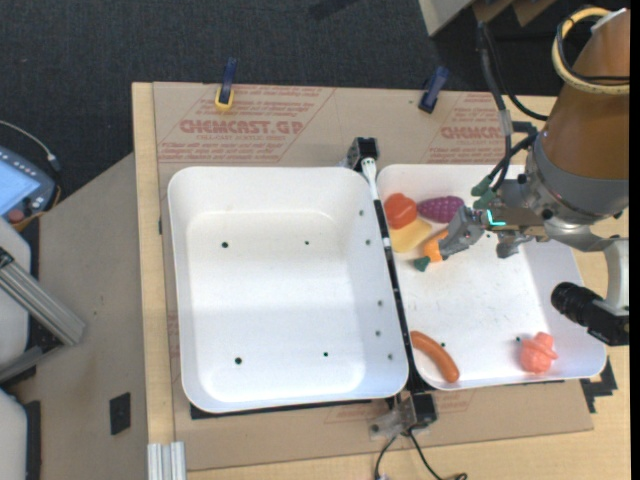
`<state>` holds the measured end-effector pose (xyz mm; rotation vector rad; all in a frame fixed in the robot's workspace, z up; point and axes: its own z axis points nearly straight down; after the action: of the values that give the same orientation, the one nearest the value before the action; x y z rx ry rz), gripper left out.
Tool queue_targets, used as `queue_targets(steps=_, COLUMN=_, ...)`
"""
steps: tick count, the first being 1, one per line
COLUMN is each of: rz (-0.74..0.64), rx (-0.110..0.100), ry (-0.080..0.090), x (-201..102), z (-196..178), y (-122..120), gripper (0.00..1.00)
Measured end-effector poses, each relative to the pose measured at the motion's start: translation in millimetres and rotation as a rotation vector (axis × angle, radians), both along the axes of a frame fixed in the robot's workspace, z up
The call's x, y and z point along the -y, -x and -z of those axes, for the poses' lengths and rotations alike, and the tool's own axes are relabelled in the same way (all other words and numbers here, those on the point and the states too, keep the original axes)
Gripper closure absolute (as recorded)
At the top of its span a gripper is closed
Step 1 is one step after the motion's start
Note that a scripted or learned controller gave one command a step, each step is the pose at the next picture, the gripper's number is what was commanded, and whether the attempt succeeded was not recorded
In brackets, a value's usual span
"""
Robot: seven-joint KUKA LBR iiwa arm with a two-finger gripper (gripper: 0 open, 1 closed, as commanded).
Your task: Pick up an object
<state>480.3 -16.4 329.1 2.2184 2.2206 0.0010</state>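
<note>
- One fixed camera sits above the surface (300, 118), looking down at a slant.
- Both white bins (200, 298) fit within its moderately distant view.

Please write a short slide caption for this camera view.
Gripper reaching toward toy foods clustered in the right bin.

All lie in the right white bin (560, 368): an orange-red rounded toy (400, 209), a yellow wedge (409, 236) and a purple grape bunch (440, 208) clustered at the far left corner — a small carrot (430, 254) just beside; orange sausage (436, 356) and pink lumpy toy (538, 353) near the front edge.
</note>
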Motion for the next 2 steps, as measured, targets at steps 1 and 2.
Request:
queue_targets(steps=1, rz=-0.001, rx=0.004, ry=0.001, x=0.0, z=-10.6, y=-0.8, gripper=1.00)
queue_targets(steps=2, rz=0.000, rx=0.002, ry=0.001, x=-0.1, z=-10.1, y=-0.7, gripper=0.00)
